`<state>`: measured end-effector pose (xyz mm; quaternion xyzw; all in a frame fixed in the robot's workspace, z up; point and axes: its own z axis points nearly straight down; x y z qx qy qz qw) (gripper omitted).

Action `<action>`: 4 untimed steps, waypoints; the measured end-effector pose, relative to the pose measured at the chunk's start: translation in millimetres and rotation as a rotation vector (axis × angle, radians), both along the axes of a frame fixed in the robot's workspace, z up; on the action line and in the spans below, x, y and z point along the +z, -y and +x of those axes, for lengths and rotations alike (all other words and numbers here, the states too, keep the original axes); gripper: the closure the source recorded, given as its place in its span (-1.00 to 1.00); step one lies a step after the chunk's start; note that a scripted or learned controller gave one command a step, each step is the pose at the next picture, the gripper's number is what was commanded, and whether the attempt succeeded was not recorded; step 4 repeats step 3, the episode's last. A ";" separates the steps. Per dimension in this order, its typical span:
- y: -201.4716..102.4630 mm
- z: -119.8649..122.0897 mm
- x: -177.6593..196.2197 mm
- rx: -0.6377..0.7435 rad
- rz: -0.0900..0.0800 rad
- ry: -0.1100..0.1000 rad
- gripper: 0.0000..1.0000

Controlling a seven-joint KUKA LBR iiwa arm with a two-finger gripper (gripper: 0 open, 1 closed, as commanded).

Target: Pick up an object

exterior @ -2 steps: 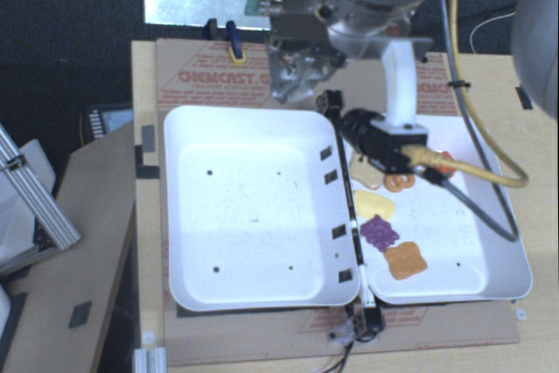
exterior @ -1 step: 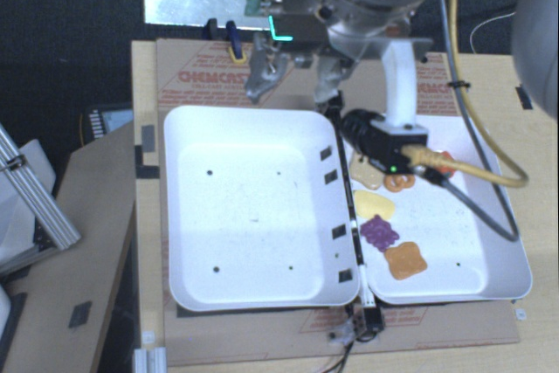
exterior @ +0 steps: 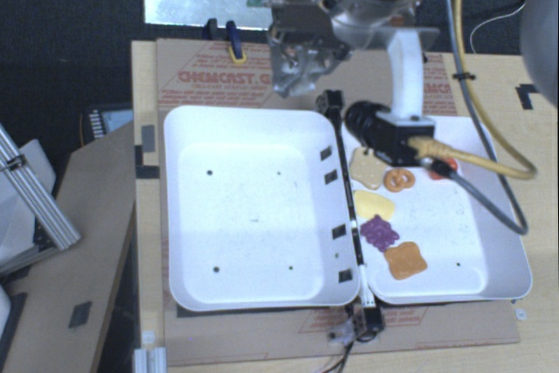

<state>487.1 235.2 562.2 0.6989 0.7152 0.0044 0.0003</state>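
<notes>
Gripper (exterior: pixel 301 74): poised above bins' far edge, nothing visibly held; open or closed, cannot tell. Candidates: purple grape-cluster toy (exterior: pixel 380 232), orange square foam piece (exterior: pixel 406 259), lying in right-hand white plastic bin (exterior: pixel 472 223). Pick apparently unstarted.

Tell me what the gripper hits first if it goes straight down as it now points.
Probably the printed cardboard sheet just behind the left bin's far rim. The gripper hangs over that strip, though depth is unclear; it might clip the rim instead.
</notes>
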 end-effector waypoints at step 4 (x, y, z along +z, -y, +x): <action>-0.3 0.1 10.6 0.008 0.001 0.001 -1.00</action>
